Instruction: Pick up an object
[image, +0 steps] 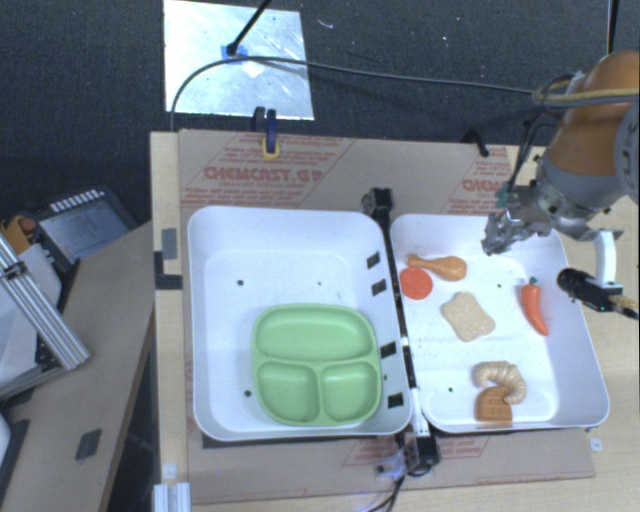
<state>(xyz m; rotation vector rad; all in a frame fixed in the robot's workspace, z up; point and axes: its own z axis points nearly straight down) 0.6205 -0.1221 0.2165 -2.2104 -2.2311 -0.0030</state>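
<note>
The right bin (570, 400) holds several toy foods: a chicken drumstick (440, 266), a red tomato slice (416, 284), a beige cracker (468, 317), an orange carrot (535, 306) and a croissant-like pastry (499, 386). My gripper (497, 240) hangs over the back of this bin, a little right of and behind the drumstick, with nothing seen between its fingers. The grey arm with its orange band (590, 140) comes in from the upper right.
The left bin (215, 240) holds a green three-compartment plate (315, 362). A black divider clip row (392, 300) runs between the bins. A dark cable arcs over the back of the bench, and a foil sheet (240, 60) lies behind.
</note>
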